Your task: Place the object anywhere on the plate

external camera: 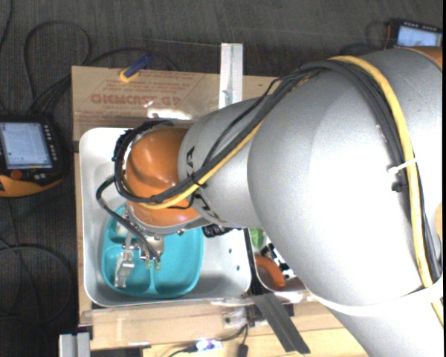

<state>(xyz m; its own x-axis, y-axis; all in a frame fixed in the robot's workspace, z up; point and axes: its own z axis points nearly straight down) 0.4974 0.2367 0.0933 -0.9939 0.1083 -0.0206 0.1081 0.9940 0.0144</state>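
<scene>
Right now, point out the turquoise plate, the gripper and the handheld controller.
turquoise plate (180, 272): camera view, bare right half.
gripper (128, 270): camera view, between its fingertips.
handheld controller (19, 143): camera view, its lit screen.

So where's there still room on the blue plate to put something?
The blue plate has bare room on its right part, next to the white bin floor, and along its front edge. Its left side is crowded: the gripper hangs right over it, and the arm covers the back.
</scene>
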